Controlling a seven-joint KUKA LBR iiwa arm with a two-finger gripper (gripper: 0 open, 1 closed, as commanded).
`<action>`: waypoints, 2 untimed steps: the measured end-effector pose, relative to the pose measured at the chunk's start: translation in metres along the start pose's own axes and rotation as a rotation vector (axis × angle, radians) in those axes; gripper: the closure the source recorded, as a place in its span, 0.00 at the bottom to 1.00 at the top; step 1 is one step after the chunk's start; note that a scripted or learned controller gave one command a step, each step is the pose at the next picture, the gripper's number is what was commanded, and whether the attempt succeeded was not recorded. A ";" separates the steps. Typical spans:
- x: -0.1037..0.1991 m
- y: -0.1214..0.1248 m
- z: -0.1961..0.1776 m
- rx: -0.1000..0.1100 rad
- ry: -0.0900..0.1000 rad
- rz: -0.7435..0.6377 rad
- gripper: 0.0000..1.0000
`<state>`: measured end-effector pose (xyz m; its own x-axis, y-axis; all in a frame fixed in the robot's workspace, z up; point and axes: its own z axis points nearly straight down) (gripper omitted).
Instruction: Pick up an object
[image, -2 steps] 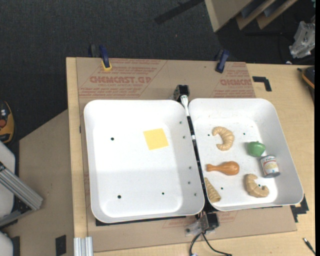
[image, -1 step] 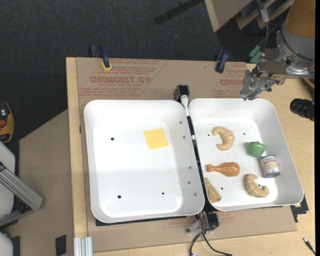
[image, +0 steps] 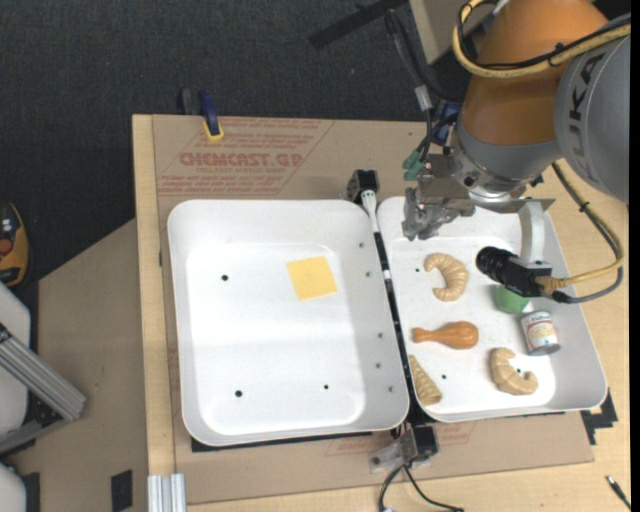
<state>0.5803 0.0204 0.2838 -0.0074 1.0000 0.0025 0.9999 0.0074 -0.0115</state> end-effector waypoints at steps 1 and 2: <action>0.013 -0.018 -0.208 -0.034 -0.001 0.004 1.00; 0.037 -0.037 -0.063 0.004 -0.003 0.007 1.00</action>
<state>0.5433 0.0572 0.3476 -0.0008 1.0000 -0.0006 0.9999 0.0008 -0.0157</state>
